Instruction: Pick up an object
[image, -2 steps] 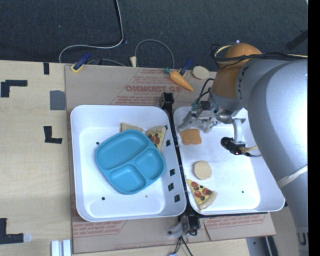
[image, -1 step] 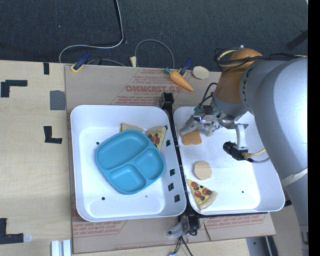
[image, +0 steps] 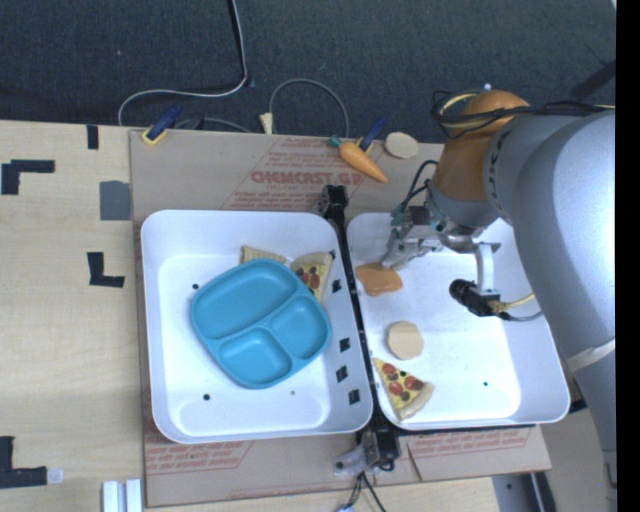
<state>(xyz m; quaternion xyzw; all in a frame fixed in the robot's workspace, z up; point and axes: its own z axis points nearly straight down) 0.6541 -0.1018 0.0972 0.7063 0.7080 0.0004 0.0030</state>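
The right bin (image: 500, 400) holds three toy foods. An orange-brown bun-like piece (image: 379, 280) lies near its left wall, a round cream disc (image: 404, 341) sits in the middle, and a pizza slice (image: 402, 388) rests at the front left corner. My gripper (image: 399, 251) hangs low over the back left of this bin. Its tip is right at the upper edge of the orange-brown piece, and I cannot tell whether it touches it. In the left bin (image: 170, 400) a blue divided plate (image: 260, 322) lies with a pizza slice (image: 313, 270) poking out behind it.
A toy carrot (image: 362, 161) and a small cream disc (image: 401, 145) lie on the cardboard behind the bins. The black divider (image: 346, 300) runs between the two bins. The grey arm (image: 560, 220) covers the right bin's back right part, with a black cable (image: 478, 296) hanging under it.
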